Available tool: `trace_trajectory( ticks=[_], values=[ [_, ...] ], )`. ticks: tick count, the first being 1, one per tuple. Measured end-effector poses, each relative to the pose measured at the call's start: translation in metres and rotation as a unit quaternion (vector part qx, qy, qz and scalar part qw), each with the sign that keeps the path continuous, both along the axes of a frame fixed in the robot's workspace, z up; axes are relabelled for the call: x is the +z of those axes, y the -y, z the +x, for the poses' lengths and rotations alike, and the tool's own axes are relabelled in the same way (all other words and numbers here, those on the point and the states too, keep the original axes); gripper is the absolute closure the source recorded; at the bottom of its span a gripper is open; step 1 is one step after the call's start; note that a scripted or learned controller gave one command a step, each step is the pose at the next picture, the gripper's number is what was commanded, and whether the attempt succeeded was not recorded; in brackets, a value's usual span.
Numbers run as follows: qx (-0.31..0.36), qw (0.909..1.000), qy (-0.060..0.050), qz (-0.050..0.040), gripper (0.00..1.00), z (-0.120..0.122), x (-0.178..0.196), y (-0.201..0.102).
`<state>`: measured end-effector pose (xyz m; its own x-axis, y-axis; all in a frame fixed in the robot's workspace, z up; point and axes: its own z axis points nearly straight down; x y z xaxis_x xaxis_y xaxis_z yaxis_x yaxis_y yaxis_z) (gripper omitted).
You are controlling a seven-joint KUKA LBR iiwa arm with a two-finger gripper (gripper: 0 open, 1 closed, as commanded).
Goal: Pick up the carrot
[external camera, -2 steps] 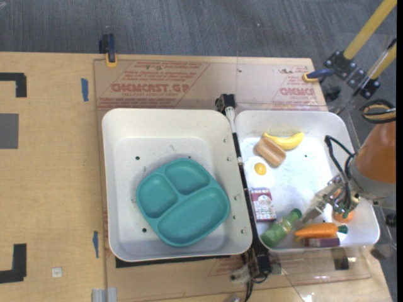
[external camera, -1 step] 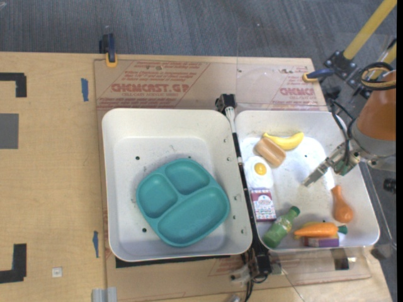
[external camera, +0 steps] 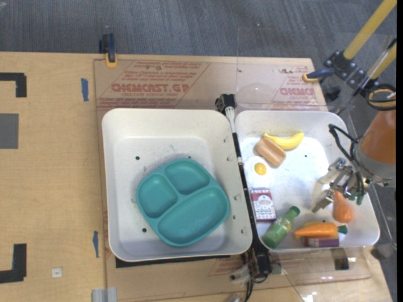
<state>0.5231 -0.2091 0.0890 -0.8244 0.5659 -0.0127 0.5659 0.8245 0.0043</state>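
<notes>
A long orange carrot (external camera: 317,230) with a green tip lies flat near the front wall of the right bin (external camera: 315,121), on top of a purple item (external camera: 322,241). My gripper (external camera: 334,192) hovers at the bin's right side, just above and to the right of that carrot. A second, stubbier orange piece (external camera: 343,211) with a bit of green sits right against the gripper's lower side. Whether it is held or only touching cannot be made out.
The right bin also holds a banana (external camera: 284,140), a hot dog (external camera: 269,151), a fried egg (external camera: 259,168), a red carton (external camera: 262,204) and a green bottle (external camera: 279,228) just left of the carrot. A teal divided plate (external camera: 182,201) sits in the left bin (external camera: 126,131).
</notes>
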Motion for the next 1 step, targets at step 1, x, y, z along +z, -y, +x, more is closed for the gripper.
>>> trace_trajectory(
  ticks=[1],
  values=[
    [-0.002, 0.9999, 0.01, -0.0031, 1.0, 0.0054, 0.0134, 0.0009]
  ],
)
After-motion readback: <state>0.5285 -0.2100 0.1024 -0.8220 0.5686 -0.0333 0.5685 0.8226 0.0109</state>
